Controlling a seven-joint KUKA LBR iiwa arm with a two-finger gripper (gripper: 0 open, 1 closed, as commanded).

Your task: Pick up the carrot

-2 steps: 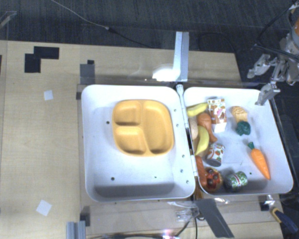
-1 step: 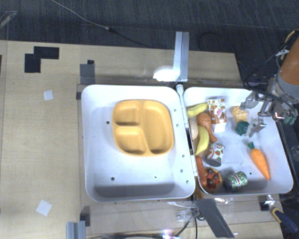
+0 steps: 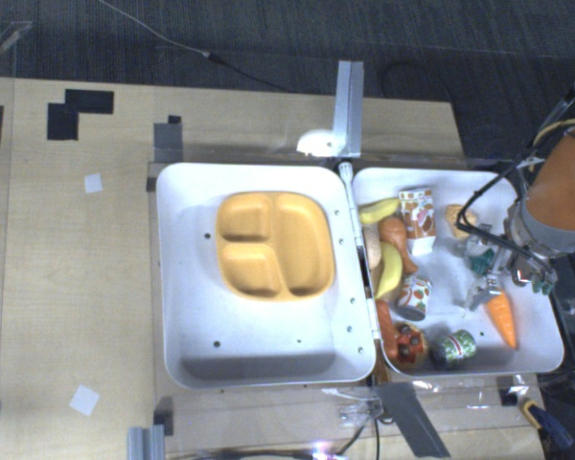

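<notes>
My gripper [image 3: 492, 281] hangs low over the right bin [image 3: 546, 357], near its right wall, and the carrot [image 3: 502, 320] lies just below and beside it on the bin floor, thick end toward me and tip pointing to the near edge. From this slant I cannot tell how my gripper is set; cables and metal parts crowd that spot. What I can say is that the carrot looks to be resting on the white floor of the bin, not lifted, and I do not see it caught by me. So I judge the pick as not yet done: I am in the right place, close above the carrot's upper end, and the closing and lifting are left. The rest of the bin is crowded toward its left side, with a banana [image 3: 390, 268], small cartons and a green can [image 3: 454, 347] well apart from the carrot, so little stands in my way. The left bin [image 3: 187, 257] holds a yellow divided plate [image 3: 273, 244].
</notes>
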